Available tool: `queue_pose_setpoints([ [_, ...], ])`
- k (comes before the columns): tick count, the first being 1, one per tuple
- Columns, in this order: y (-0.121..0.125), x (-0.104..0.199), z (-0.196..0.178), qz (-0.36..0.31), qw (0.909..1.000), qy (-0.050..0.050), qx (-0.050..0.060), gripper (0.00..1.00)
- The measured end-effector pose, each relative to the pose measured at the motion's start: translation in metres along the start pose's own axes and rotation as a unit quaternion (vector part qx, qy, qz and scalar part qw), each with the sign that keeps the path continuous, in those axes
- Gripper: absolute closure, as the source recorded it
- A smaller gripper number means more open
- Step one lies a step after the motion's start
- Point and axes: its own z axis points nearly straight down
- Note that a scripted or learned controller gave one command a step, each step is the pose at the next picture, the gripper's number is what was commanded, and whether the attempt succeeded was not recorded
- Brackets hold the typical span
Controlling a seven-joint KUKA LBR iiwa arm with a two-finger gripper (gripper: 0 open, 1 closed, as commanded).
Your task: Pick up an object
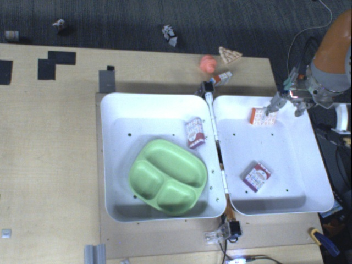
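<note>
Tool hung, fingers apart and gripping nothing, over the right white bin's far edge, one fingertip touching the small orange-and-white flat packet lying there, so closing off-centre could likely nudge it away instead of gripping it.

A robotics laboratory: a pale wooden desk marked with black tape patches carries two shallow white plastic bins side by side, cables and clips at their joint, beside a grey robot arm with an orange band. Dark grey carpet strewn with small stray objects lies beyond.
</note>
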Motion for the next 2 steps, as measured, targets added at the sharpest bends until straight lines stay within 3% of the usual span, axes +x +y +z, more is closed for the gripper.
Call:
queue_pose_setpoints([
  [1, -0.023, 0.048, 0.108, 0.000, 1.0000, 0.001, 0.001, 0.00],
  [2, 0.030, -0.020, 0.034, 0.001, 1.0000, 0.000, 0.000, 0.00],
])
